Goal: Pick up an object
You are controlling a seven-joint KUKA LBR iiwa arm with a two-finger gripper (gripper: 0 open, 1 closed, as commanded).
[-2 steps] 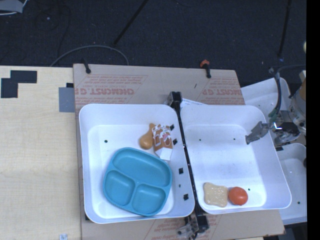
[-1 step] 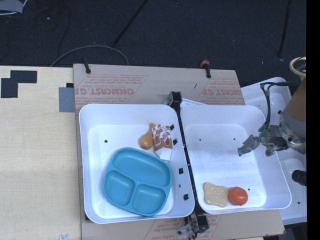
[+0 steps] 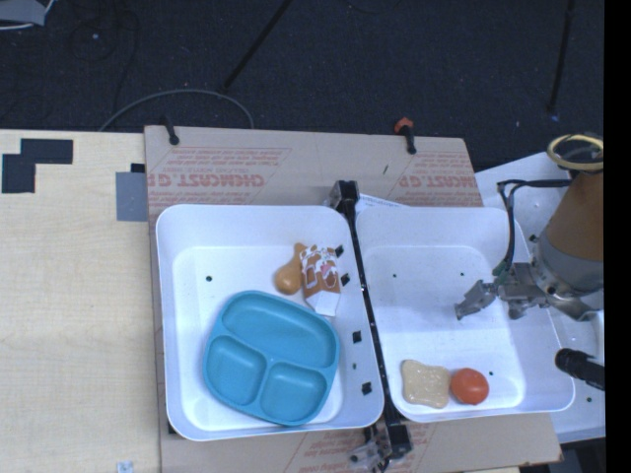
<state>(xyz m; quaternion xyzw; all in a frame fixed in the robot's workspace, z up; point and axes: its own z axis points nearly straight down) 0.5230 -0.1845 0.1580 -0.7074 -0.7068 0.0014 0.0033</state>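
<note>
The approach step is judged in hand: nothing is held by the gripper [image 3: 480,299], its jaws seemingly spread though blurred, over the right bin [image 3: 449,259], and descent toward the red ball [image 3: 469,386] near the front wall is called for.

Probably a robotics lab: clamped cardboard [image 3: 296,170], white bins [image 3: 182,264], loose cables [image 3: 177,101].

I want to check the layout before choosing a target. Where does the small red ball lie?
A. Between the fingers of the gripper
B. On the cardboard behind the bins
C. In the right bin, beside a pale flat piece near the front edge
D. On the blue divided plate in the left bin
C: the red ball rests in the right bin next to the pale flat piece, apart from the gripper.
</note>
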